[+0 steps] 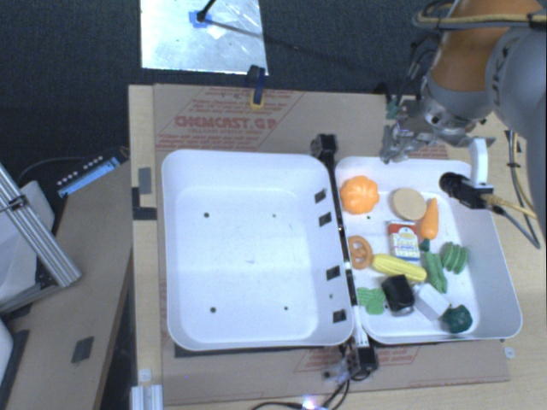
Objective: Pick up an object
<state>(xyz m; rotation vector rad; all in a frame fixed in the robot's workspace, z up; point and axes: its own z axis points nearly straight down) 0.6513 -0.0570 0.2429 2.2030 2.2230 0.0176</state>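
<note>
Well below the jaws [395,149] lies the orange pumpkin [359,194], apart.

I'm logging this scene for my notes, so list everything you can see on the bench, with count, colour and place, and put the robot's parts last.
shallow white plastic bins: two, white, side by side on the bench.
round orange pumpkin toy: one, orange, right bin, far left corner.
flat tan round disc: one, tan, right of the pumpkin.
orange carrot toy: one, orange, beside the disc.
small printed box: one, red and yellow, right bin middle.
brown pretzel toy: one, brown, left wall of right bin.
yellow corn cob toy: one, yellow, below the box.
green vegetable toys: several, green, right bin near half.
small black block: one, black, near edge.
gripper: one, grey, above right bin's far edge.
</note>
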